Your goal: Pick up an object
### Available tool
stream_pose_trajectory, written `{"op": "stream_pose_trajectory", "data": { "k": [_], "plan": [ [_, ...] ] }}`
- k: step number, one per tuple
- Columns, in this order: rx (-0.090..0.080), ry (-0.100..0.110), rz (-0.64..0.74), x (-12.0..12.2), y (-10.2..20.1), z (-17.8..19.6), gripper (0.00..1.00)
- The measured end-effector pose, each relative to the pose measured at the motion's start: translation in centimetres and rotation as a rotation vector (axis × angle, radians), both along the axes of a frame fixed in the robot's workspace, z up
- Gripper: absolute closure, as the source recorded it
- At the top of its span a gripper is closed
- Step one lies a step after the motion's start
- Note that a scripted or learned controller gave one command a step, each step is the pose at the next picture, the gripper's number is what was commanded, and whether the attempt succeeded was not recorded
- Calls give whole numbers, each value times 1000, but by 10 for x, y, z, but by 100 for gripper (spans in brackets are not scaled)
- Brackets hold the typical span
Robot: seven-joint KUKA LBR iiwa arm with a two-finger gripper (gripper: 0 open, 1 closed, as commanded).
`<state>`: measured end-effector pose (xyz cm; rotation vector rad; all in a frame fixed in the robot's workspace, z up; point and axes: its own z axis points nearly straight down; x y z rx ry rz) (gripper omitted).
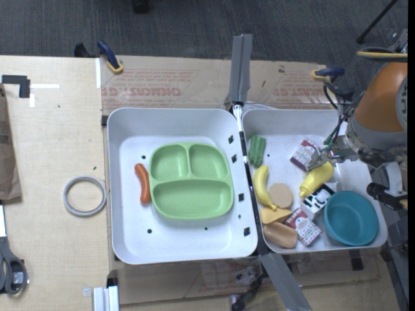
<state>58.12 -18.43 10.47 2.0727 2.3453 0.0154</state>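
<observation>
Two shallow white bins side by side across the middle of the frame. In the left bin [115, 193], a green divided plate [191, 180] with an orange sausage [142, 183] just beside its left edge. In the right bin [285, 123], a crowded lot: green vegetable [257, 150] at upper left, banana [261, 185] below it, blue bowl [351, 218] at lower right, small red-and-white packet [303, 154] and yellow bottle [316, 179] near the centre.

Gripper [332, 150] low over the right bin's upper right part, close to the bottle's upper end and the packet; impossible to tell whether spread or pressed together, with nothing visibly pinched.

Likely target: the yellow bottle, lying tilted, its lower end touching a black-and-white item [315, 200]. For a clean pick:
- Centre over the bottle's body, not its narrow tip.
- Close across the short width, square to the long axis.
- Keep clear of the packet to avoid snagging two things at once.
- Lift straight up, slowly, to test the hold.
</observation>
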Motion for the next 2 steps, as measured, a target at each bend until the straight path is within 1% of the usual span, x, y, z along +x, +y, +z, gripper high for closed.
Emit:
{"op": "stream_pose_trajectory", "data": {
  "k": [1, 2],
  "plan": [
    [-2, 15, 65, -2, 87, 162, 100],
    [-2, 17, 189, 63, 58, 45, 100]
  ]
}}
